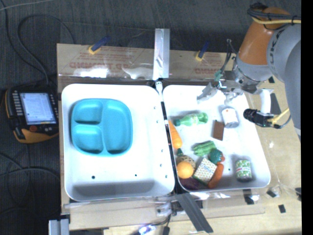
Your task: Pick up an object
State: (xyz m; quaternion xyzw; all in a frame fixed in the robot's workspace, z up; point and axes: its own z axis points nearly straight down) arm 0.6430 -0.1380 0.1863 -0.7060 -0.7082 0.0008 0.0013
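Green bottle (pixel 190 119) lies flat, long axis left-right, R bin (pixel 259 151).

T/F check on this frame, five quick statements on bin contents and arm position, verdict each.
1. The blue divided plate lies in the left bin. True.
2. The green bottle lies in the left bin. False: it lies in the right bin, near its upper middle.
3. The gripper is over the upper part of the right bin. True.
4. The orange fruit sits on the blue plate. False: it sits in the right bin's lower left, among the clustered toy foods.
5. The small can is between the gripper's fingers. False: it lies in the right bin's lower right, away from the gripper.
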